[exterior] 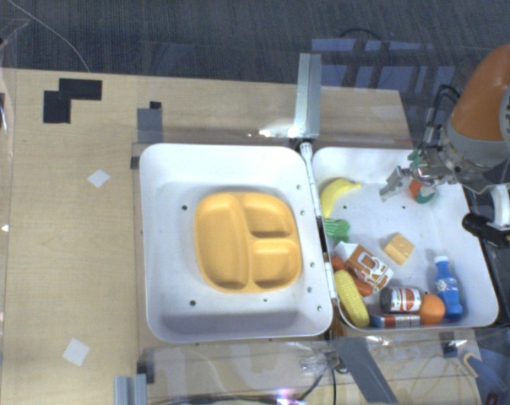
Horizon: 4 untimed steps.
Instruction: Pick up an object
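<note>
Table (69,251) w/ 2 white bins side by side. Left bin (166,226) has a yellow divided tray (245,241). Right bin (466,268): banana (338,194), corn (352,298), can (403,299), blue bottle (446,285), tan block (398,248), orange ball (432,309). Arm (491,108) over far right corner; pincer (415,181) low in the bin, fingers spread, a small orange-green item (421,191) right at the tips. Can't tell if it's pinched.

Grey arm (491,99) from the right, orange-banded, end effector (411,178) low, pointed left.
</note>
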{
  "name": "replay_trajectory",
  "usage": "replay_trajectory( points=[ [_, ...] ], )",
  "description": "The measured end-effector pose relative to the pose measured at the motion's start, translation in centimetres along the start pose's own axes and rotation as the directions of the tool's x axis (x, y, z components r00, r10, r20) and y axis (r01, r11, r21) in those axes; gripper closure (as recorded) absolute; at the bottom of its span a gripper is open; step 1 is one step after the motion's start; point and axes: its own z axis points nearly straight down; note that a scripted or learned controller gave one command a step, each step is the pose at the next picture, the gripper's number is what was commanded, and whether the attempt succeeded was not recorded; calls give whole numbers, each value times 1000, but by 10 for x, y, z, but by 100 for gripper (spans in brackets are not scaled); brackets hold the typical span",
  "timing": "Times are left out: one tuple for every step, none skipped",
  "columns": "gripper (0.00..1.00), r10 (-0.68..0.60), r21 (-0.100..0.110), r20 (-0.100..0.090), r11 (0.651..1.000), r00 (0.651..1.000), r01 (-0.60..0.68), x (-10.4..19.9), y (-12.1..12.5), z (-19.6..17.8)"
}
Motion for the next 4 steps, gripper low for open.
replay_trajectory(
  points=[
    [0, -120, 2, 1, 993, 993, 120, -47, -47, -50],
    [0, 171, 10, -2, 985, 985, -171, -51, 24, 32],
    [0, 27, 10, -5, 1000, 1000, -27, -50, 46, 68],
    [100, 21, -2, 2, 1000, 1000, -21, -50, 49, 56]
  ],
)
